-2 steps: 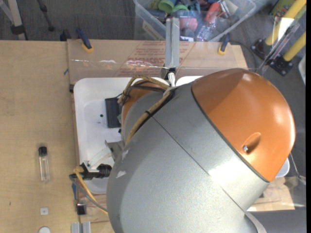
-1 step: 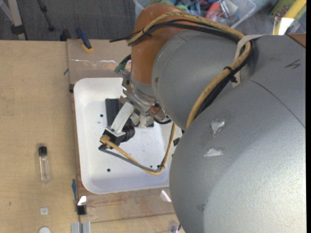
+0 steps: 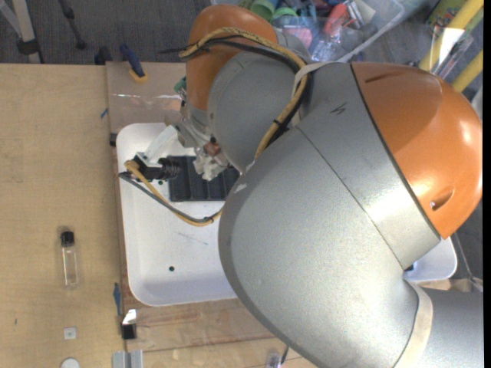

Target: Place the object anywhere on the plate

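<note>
1. One small clear vial (image 3: 68,257) with a dark cap lies on the wooden bench (image 3: 46,144), well left of the bins. Its long axis runs up and down the view, cap towards the top.
2. Next comes a shallow white bin (image 3: 153,278). Its near left corner and floor are bare apart from a dark speck.
3. Over the bin's upper part sits the gripper (image 3: 186,173), a cluster of black and white parts with a yellowish cable (image 3: 180,215) looping below it. Whether it is open, closed or clamped on anything cannot be told.
4. Where the task's object lies and which way it points cannot be told either: the arm covers that ground.
5. Rightward, the grey arm (image 3: 330,236) with its orange band (image 3: 430,152) covers most of the bench.
6. At the top, beyond the bench, a clear tub (image 3: 383,10) holds mixed colourful items.
</note>
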Available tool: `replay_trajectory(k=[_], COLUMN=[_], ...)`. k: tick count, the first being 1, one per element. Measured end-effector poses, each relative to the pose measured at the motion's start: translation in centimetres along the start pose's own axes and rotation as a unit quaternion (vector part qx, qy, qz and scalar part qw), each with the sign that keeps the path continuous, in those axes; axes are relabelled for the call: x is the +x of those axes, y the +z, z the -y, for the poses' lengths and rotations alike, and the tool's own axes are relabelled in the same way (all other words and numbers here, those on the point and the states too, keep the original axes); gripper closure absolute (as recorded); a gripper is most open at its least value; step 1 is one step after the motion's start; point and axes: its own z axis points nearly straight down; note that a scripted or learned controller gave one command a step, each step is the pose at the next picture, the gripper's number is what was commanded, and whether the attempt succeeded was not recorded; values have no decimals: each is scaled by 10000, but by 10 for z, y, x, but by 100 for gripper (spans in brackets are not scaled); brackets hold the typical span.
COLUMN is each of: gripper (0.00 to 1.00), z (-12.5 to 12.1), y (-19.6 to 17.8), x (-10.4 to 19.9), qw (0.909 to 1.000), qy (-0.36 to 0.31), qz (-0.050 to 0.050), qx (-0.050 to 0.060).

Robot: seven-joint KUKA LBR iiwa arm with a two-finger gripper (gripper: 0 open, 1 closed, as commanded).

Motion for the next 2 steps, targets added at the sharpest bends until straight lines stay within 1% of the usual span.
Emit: replay_trajectory(k=[1, 2], gripper=[100, 100], z=[47, -7], y=[43, 59], x=[-78, 11], qw=[9967, 9993], qy=[812, -380], qz=[11, -1], qx=[3, -7])
